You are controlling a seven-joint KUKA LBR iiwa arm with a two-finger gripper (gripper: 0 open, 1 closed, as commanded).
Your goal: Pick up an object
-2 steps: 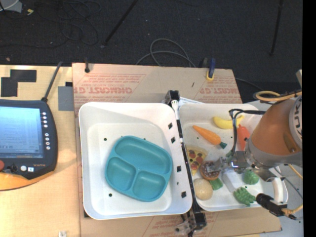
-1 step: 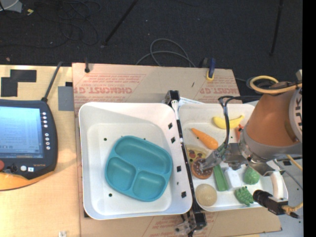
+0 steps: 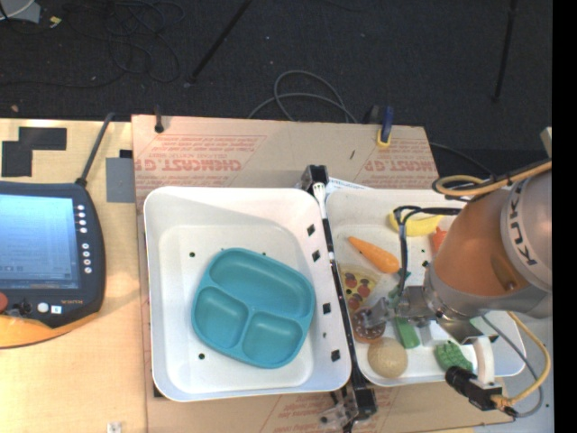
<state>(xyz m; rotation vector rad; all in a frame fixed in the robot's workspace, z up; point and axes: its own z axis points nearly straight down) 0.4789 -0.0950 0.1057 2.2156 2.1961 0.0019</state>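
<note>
The right bin (image 3: 365, 201) holds several toy foods: an orange carrot (image 3: 374, 253), a yellow banana (image 3: 422, 224) partly behind the arm, a pizza slice (image 3: 361, 287), a brown piece (image 3: 368, 327), a beige round ball (image 3: 389, 359) and two green pieces (image 3: 408, 336) (image 3: 453, 355). My gripper (image 3: 388, 310) reaches down into this bin's middle, just above the brown piece and the nearer green piece and right of the pizza slice. The orange wrist band (image 3: 473, 251) hides the bin's right part. Nothing can be made out in the gripper.
The left bin (image 3: 171, 242) carries a teal divided plate (image 3: 253, 307). A tablet with a lit screen (image 3: 41, 251) lies on the bench at the far left. Cables (image 3: 505, 395) hang off the wrist near the right bin's front corner.
</note>
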